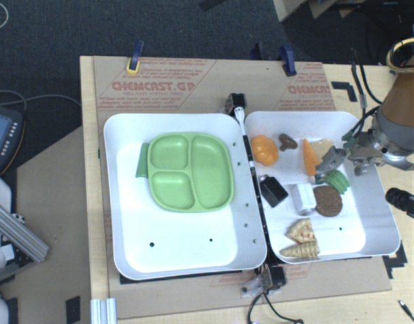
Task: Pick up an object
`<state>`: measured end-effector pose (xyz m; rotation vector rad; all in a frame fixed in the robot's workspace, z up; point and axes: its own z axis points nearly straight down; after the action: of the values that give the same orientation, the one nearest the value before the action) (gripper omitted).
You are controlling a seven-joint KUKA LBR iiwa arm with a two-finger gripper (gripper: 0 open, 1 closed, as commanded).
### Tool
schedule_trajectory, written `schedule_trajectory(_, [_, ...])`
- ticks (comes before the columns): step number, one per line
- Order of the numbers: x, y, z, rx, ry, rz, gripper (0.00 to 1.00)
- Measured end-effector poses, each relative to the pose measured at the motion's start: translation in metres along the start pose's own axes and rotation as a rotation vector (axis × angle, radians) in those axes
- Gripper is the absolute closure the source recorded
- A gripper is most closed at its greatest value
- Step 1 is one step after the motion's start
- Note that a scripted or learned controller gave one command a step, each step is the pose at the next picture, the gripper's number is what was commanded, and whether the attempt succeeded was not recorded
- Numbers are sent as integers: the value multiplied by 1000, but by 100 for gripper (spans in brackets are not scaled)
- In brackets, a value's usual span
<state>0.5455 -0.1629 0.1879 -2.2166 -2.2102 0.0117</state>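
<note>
Dark carpet surrounds a plywood bench (193,79) that carries two shallow white bins side by side, and my grey arm with its orange band (399,106) reaches in from the right edge of the frame.

My two-finger gripper (326,169) hangs over the right-hand white bin (369,238), in its upper right part. Whether it is parted or closed I cannot tell from this slant, and nothing visibly sits in it.

Just beside its tip lie a green ribbed plastic piece (338,180) and a brown round disc (328,201), the two touching or nearly so. An orange carrot-shaped piece (309,156) stands just left of the tip, with a pale wedge (321,147) behind it. Further left in the same bin are a silvery cylinder (303,196), a black block (272,190), a rounded orange lump (264,150) and a small brown nugget (287,140); two tan ridged shells (302,239) sit toward the lower rim.

Crowding is my worry. Coming down here, I judge I could land on the green piece and the disc together, or nudge the carrot aside and close on nothing. Smooth rounded shapes would likely squirt out under a skewed grip.

Over in the left-hand white bin (126,201), a light green divided plastic tray (191,171) lies well apart from me.
</note>
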Motion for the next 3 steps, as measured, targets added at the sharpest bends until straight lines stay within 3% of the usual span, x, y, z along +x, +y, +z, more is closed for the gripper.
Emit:
schedule_trajectory(1, [0, 3, -7, -14, -3, -3, 0])
schedule_trajectory(2, [1, 4, 57, -7, -1, -3, 0])
schedule_trajectory(3, [2, 11, 85, -34, -6, -6, 0])
